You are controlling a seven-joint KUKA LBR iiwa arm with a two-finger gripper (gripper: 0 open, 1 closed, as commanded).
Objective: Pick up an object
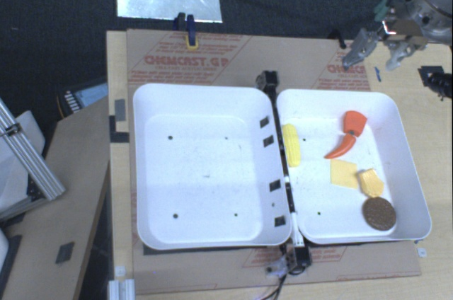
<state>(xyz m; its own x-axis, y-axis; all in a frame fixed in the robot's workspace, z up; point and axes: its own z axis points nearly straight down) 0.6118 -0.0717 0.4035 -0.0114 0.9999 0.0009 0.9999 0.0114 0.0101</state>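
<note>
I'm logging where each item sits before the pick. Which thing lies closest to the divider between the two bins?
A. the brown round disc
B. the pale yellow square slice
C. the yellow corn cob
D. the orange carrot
C. The yellow corn cob lies along the right bin's left wall, right beside the divider, while the other items sit further right.

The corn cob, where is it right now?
The corn cob lies in the right bin, against its left wall beside the divider, left of the orange carrot.

The arm enters at the upper right — its end effector (375, 53) hangs with both fingers spread apart, holding nothing, pointing downward-left.
</note>
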